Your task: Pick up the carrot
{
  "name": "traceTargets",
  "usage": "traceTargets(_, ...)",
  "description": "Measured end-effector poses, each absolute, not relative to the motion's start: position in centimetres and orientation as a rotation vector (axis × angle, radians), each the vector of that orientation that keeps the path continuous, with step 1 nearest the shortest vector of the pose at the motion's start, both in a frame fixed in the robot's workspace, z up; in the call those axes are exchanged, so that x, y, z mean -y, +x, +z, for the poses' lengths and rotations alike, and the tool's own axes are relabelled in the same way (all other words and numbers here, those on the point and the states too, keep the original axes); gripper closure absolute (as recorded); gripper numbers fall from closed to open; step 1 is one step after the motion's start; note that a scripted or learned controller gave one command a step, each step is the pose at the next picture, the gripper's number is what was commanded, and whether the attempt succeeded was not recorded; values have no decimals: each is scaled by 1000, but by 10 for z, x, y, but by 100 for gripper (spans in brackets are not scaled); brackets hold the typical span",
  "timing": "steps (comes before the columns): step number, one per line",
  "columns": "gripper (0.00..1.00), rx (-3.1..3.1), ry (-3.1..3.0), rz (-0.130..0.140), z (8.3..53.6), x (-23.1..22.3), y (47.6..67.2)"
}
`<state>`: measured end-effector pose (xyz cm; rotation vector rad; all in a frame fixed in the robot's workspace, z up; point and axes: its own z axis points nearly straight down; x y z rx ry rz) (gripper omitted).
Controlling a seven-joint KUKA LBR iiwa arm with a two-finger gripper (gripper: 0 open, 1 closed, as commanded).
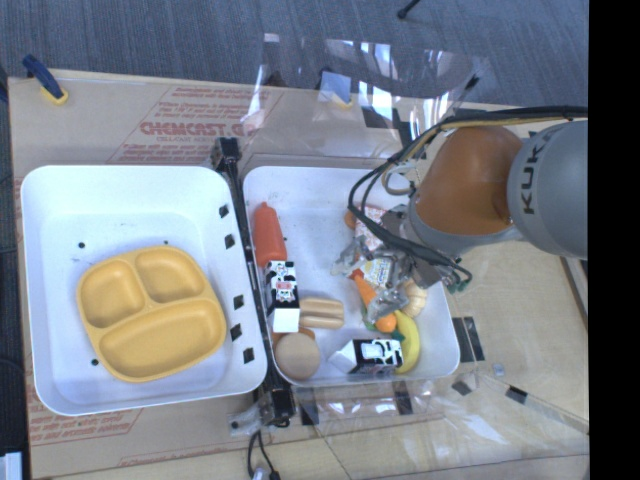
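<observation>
- The arm reaches in from the right, its orange band over the upper right part of the right bin.
- The tool hangs below the wrist, low over the right half of that bin, among cables and metal parts.
- Whether the tool is apart or together cannot be told; clutter and wiring blur it.
- The carrot, a small orange piece, lies tilted in the right bin, just beside the tool's left side. It appears to touch or nearly touch the tool, though the view is too poor to confirm contact or a grip.
- A second small orange item sits just below the tool, touching the banana.
- The banana lies against the bin's right wall, near the lower corner.
- A small black-and-white carton lies at the bin's lower edge, beside the banana.
- A long red-orange item lies along the bin's left wall, well apart from the tool.
- Below it stands another black-and-white carton, then a bread roll and a brown egg-shaped item.
- The left bin holds a yellow divided tray.
- Both bins rest on the counter.
</observation>
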<state>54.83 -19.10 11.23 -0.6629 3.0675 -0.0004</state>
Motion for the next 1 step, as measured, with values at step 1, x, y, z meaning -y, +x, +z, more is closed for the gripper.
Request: traceTargets(1, 0, -3061, -611, -9, 96, 209, 507)
